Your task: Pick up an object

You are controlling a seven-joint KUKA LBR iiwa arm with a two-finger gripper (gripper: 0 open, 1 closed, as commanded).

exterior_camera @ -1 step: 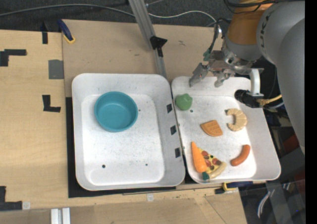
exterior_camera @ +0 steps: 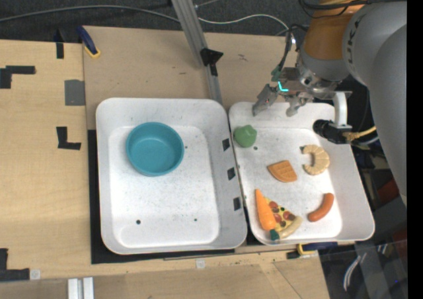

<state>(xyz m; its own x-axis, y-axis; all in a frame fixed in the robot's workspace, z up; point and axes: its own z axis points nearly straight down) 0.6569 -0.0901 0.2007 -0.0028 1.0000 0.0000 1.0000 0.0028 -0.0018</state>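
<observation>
Two white bins (exterior_camera: pixel 106 178) sit on a wooden bench. The gripper (exterior_camera: pixel 277 100) hangs spread and empty over the right bin's far edge. The carrot (exterior_camera: pixel 265 210) lies lengthwise near-to-far, tip pointing far.

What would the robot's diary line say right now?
gripper: open, holding nothing | above right bin's far edge | nearest: green toy

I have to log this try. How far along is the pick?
Nothing looks picked yet: the green piece, bread slice, croissant, sausage, carrot and pizza slice all lie in the right bin. The gripper hangs open over its far rim, holding nothing. Descent, grasp and lift remain.
</observation>
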